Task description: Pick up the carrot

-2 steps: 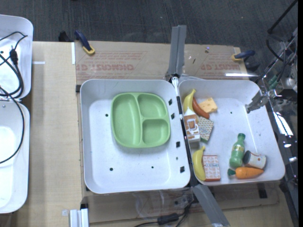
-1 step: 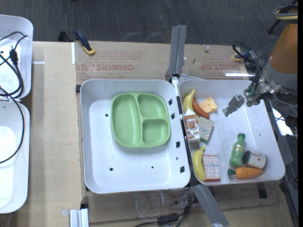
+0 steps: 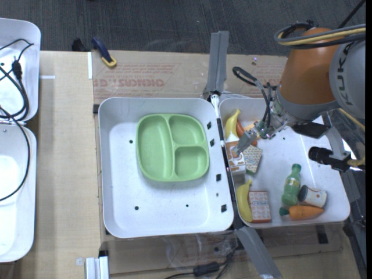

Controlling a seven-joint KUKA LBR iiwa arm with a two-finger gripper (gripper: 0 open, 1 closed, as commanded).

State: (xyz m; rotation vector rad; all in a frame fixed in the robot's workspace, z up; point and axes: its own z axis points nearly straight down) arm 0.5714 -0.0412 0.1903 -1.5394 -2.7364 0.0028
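Now we see the carrot [image 3: 305, 212] lying sideways, well apart from our jaws [image 3: 251, 137]; can't tell their state.

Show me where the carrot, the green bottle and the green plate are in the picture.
carrot [image 3: 306, 212], camera view, middle of its orange body.
green bottle [image 3: 291, 187], camera view, middle of its body.
green plate [image 3: 172, 147], camera view, ridge between its compartments.

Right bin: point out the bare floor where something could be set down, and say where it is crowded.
In the right bin, bare floor lies between the claw and the green bottle. Crowded: the left wall, with bananas and cartons, and the near corner around the carrot.
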